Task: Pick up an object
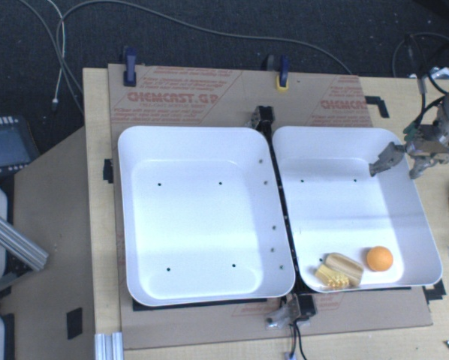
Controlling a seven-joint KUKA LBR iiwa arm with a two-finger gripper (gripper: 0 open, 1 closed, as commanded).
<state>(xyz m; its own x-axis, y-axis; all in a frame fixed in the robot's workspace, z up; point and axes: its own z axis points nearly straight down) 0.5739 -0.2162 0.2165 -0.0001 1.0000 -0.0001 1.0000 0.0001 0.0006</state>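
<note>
Objects for picking lie in the right bin (405,201), all gathered at its near edge: an orange ball (379,259), and just to its left a tan block (345,263) touching a yellow toy corn cob (332,277), the cob sitting closest to the rim. Ball and block are near each other but apart. The rest of that bin's floor is bare white, so there is plenty of open room between the three pieces and the far wall.

Up at the far right corner of the same bin hangs the tool (399,163), coming in from the right on the grey arm (444,126). Its two dark fingers are spread wide apart with nothing between them; one finger (382,161) points down-left over the bin's upper right area, the other sits out past the rim. It is well apart from the ball and its neighbours.

The left bin (202,216) stands side by side with the right one, their inner walls almost touching along the middle. Both rest on a brown board (209,92) with red lettering, held to the table (97,126) by a blue clamp (129,64) and a second clamp (283,72) along the far edge. Grey cables (59,21) trail over the dark carpet (209,6) beyond.
</note>
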